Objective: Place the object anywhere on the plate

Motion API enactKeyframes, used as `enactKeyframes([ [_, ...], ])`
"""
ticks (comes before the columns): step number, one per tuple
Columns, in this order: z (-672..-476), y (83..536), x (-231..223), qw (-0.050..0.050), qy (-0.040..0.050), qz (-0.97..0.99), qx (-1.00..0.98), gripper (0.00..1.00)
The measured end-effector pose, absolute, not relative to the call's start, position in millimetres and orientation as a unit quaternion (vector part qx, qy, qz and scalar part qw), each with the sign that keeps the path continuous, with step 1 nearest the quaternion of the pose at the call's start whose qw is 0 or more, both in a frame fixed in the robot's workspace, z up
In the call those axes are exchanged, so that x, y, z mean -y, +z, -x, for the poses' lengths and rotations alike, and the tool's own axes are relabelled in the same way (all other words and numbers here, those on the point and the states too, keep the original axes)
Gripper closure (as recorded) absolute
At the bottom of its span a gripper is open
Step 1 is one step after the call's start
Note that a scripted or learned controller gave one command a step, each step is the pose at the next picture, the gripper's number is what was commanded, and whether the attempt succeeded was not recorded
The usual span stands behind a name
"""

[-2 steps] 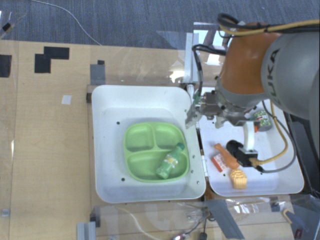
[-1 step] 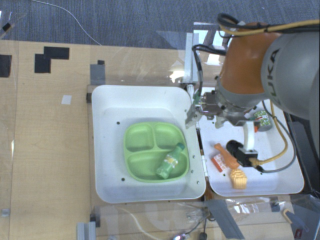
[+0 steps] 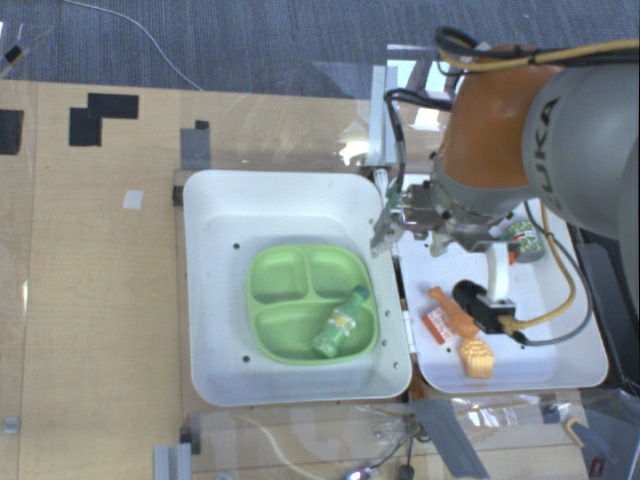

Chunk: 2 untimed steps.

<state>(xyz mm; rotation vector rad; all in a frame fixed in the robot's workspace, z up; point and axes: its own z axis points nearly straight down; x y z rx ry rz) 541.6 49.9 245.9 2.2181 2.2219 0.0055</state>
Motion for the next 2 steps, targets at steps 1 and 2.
enactKeyframes([
  [1,-541.6,245.9,-49.9,0.001,0.0018,-0.707,-0.708,0.00],
  [2,-541.6,245.9,-49.9,0.001,0.0018,-0.707,-0.708,0.00],
])
